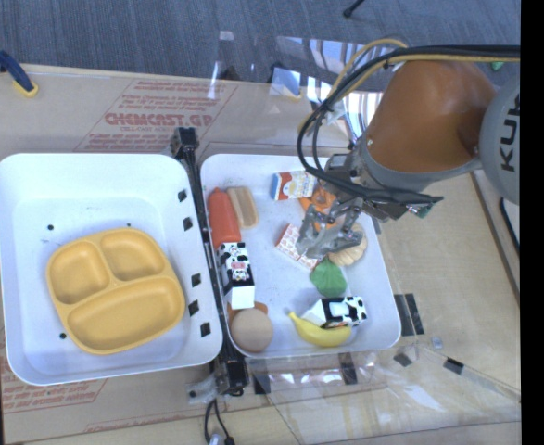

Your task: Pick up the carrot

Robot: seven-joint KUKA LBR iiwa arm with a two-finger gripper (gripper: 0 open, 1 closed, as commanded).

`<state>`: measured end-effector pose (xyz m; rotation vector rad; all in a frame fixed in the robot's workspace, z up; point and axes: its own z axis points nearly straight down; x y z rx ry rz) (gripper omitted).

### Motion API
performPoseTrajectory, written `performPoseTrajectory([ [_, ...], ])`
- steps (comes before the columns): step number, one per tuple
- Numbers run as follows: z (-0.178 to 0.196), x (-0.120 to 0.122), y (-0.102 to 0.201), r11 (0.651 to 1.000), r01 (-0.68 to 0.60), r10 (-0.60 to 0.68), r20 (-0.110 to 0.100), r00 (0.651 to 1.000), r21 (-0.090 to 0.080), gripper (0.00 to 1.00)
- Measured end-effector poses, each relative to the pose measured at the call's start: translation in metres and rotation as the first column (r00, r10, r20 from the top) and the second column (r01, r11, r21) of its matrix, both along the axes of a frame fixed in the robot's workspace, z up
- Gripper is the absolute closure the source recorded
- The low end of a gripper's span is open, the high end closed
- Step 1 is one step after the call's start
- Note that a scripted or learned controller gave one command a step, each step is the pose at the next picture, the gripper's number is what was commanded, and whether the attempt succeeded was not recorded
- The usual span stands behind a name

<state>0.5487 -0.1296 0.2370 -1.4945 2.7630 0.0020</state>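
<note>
The carrot (pixel 322 199) is a small orange piece in the upper middle of the right bin (pixel 380 276), largely covered by the gripper. My gripper (pixel 327 237) hangs low over the bin, just in front of and partly over the carrot, above a red-and-white packet (pixel 293 242) and a tan cookie (pixel 353 249). Orange shows through the gripper's frame around its middle. Whether anything is held is hidden by the wrist and cables.
Right bin also holds a small carton (pixel 288 185), a red sausage (pixel 222 216), a bun (pixel 245 206), two cow-print cartons (pixel 237 269) (pixel 344 311), an egg (pixel 251 330), a banana (pixel 316 333) and a green item (pixel 328 277). A yellow divided plate (pixel 114 288) lies in the left bin (pixel 21 193).
</note>
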Motion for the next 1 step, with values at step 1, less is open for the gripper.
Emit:
performPoseTrajectory([
  [1,-0.0224,-0.0084,-0.0829,0.992,-0.128,0.128,0.001,0.992,-0.003,1.00],
])
